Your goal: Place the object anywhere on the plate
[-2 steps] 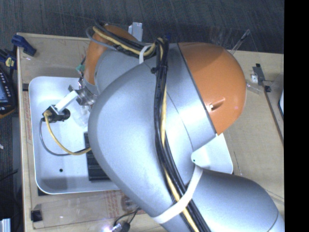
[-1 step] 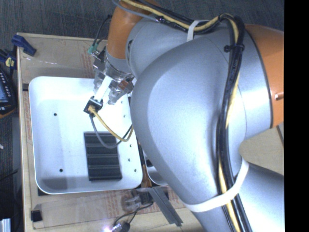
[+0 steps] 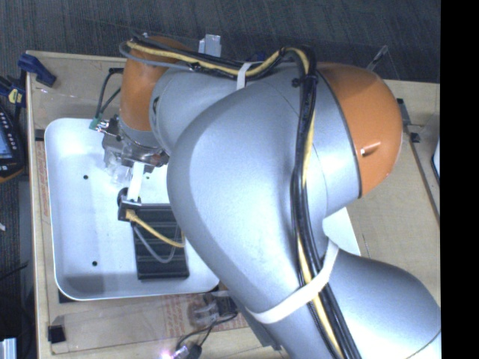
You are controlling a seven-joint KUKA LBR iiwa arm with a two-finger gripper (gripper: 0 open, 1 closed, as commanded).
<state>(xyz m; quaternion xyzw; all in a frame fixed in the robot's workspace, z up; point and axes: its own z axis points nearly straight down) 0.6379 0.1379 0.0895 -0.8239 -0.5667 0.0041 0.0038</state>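
Note:
My gripper [image 3: 126, 172] hangs below the orange wrist band [image 3: 138, 88] over the back middle of the left white bin [image 3: 71, 200]. Its tip is low, close to the bin floor, and I cannot make out anything held in it. Just in front of it a dark, ribbed rectangular slab [image 3: 161, 249] lies flat on the bin floor by the front wall, and a yellow cable [image 3: 153, 232] crosses its top. I cannot tell whether that slab is the plate. My grey arm hides the bin's right part.
The arm's bulk [image 3: 284, 200] covers the bench's middle and most of the right bin [image 3: 342, 229]. A blue clamp [image 3: 35, 67] sits at the back left corner. Dark gear [image 3: 7, 148] lies past the left edge, and loose cables [image 3: 202, 313] by the front.

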